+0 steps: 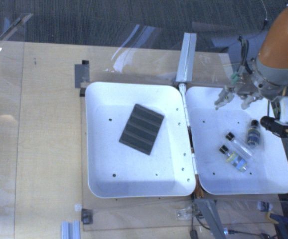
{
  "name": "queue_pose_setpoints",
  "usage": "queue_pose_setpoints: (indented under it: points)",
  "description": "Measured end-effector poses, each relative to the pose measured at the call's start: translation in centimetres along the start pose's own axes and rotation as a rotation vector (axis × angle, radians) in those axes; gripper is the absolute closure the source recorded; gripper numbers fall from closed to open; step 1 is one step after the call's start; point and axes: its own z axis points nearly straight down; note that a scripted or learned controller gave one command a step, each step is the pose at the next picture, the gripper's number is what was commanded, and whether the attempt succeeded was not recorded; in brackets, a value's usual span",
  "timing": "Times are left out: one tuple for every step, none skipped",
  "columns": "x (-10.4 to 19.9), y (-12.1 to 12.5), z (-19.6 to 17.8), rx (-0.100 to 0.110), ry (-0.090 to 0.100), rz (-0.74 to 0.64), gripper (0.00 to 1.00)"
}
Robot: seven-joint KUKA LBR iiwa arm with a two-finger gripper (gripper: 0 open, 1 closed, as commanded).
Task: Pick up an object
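1. The right bin point(283, 180) serves as the landmark; the things that could be picked up lie in it and in the left bin point(96, 178), which touches it along its left edge.
2. A clear bottle point(239, 147) with a black cap lies on its side near the middle of the right bin's floor, running at a slant.
3. A second small bottle point(233, 158), also black-capped and with blue and yellow on its label, lies just below and beside the clear one, close enough that I cannot tell whether they touch.
4. A dark blue bottle point(253, 135) with a black cap sits just to the upper right of those two, toward the right bin's right side.
5. A dark grey ribbed block point(142, 129), flat and rectangular with grooves along its length, lies tilted in the middle of the left bin, well apart from the right bin's bottles.
6. The gripper point(235, 98) hangs over the right bin's upper edge, above the bottles and clear of them; its two fingers are spread apart with nothing between them.
7. The labels on the bottles are too small to read.
8. The arm's orange band point(279, 39) is cut off by the frame's right edge, as is a black part just right of the blue bottle.
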Motion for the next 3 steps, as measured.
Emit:
queue_pose_setpoints:
  points:
    - [-8.6,-3.4,10.5,-0.002,0.000,-0.175,0.00]
    - [-8.9,-7.9,14.0,-0.008,0.002,-0.213,0.00]
    - [-9.1,-7.7,13.2,-0.009,-0.001,-0.214,1.00]
